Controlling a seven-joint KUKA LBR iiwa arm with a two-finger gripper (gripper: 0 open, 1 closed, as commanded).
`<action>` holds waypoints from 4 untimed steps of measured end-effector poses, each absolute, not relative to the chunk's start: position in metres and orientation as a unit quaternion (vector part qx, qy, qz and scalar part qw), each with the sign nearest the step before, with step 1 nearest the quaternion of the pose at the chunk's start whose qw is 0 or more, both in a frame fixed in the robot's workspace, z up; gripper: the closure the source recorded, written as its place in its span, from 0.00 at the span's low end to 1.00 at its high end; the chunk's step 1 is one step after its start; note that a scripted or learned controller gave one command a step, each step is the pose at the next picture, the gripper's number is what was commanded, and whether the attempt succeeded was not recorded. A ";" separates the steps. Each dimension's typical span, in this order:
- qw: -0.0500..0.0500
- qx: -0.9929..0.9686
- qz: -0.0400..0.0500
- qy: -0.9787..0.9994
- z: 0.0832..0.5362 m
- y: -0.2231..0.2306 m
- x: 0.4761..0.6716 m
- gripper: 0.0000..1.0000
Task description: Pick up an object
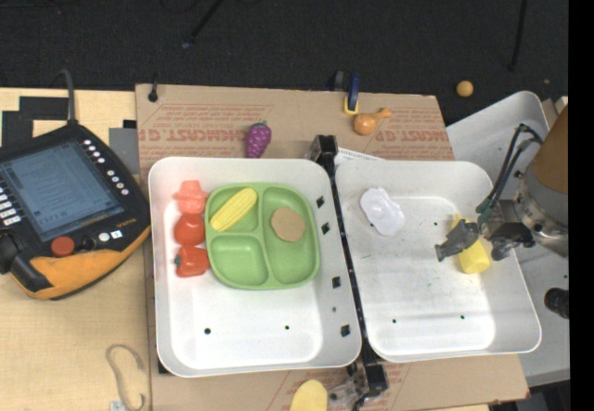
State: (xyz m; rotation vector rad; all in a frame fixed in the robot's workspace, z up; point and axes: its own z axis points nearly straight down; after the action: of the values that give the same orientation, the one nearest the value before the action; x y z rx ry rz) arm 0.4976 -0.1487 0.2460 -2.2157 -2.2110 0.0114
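Jaws (461, 240) state unclear, beside a yellow block (475, 258); white lump (381, 211) well apart.

The arm (557, 186) is cut off at the right edge. The pincer (469, 247) hides part of a yellow object (476, 260), and its finger state is unclear. A yellow item (309, 395) at the near edge is cropped. The far background is too dark to read.

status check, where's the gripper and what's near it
Gripper low in right bin, at its right side. Yellow object right against it, grasp unconfirmed. White object lies apart, upper left.
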 end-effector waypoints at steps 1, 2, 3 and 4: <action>0.001 -0.707 0.000 -0.707 0.252 -0.149 0.500 0.00; 0.003 -0.707 0.001 -0.708 0.208 -0.146 0.503 0.00; 0.004 -0.707 0.002 -0.707 0.162 -0.138 0.505 0.00; 0.003 -0.707 0.001 -0.707 0.111 -0.141 0.512 0.00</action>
State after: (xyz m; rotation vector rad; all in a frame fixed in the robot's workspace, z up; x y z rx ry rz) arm 0.5123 -0.1407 0.1108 -2.2159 -2.2184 0.0047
